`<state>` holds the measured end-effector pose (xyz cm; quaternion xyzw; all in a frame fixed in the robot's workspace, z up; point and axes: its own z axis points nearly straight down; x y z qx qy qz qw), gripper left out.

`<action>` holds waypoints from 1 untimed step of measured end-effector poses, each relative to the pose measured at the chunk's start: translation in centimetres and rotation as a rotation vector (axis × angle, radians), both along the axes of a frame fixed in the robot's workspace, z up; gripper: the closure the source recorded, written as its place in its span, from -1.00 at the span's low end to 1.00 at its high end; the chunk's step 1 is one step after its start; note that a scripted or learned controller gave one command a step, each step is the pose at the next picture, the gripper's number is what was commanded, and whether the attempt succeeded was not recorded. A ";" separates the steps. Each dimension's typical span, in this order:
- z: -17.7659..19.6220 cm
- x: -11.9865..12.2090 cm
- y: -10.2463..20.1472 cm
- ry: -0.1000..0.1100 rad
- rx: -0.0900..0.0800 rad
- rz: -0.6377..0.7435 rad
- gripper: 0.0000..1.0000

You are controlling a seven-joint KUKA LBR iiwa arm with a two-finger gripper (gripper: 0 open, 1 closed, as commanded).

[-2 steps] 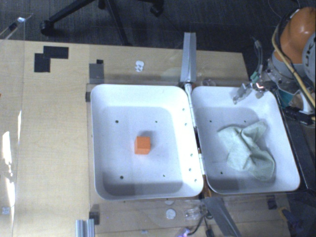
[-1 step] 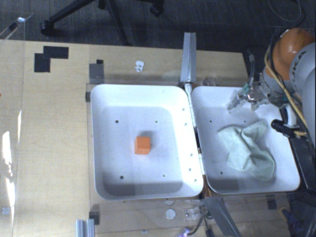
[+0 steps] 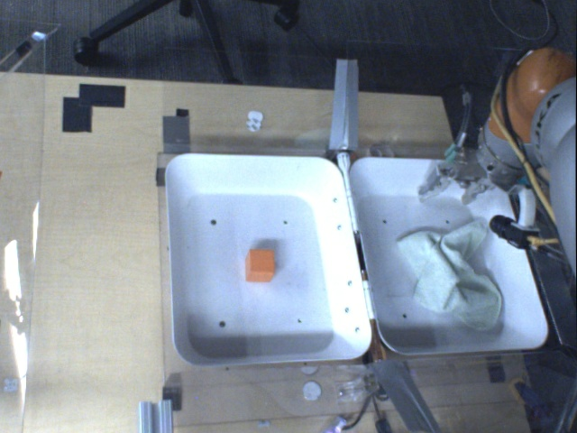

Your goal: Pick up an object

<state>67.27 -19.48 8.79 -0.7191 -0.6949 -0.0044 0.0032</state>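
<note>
Camera view, one fixed overhead slant. Item: wooden tabletop [image 3: 99, 242], pale, carrying two shallow white bins side by side. Item: left bin [image 3: 194, 183], with small dark dots on its floor. Item: orange cube [image 3: 261, 265], alone near the middle of the left bin's floor, well apart from the fingers, lying far to their left and lower in the view, across the divide between the bins. Item: right bin [image 3: 397, 188], touching the left bin along a shared edge. Item: pale green cloth [image 3: 455, 278], crumpled, occupying the centre and right of the right bin's floor, just below the fingers but apart from them. Item: gripper [image 3: 453, 180], metallic, poised over the upper right corner of the right bin; its fingers [image 3: 433, 185] are spread, with nothing between them, tips pointing down and to the left toward the bin floor. Item: arm [image 3: 541, 106], grey with an orange band, entering from the right edge above and to the right of the fingers, with yellow and black cables running beside it. Item: grey metal post [image 3: 343, 106], upright at the far seam of the bins, up and to the left of the fingers. Item: black tape patches [image 3: 88, 105], on the tabletop's far left. Item: black chair base [image 3: 194, 7], on the dark carpet beyond the tabletop.
</note>
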 end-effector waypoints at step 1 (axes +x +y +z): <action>1.3 0.3 -0.2 -0.012 -0.011 0.006 1.00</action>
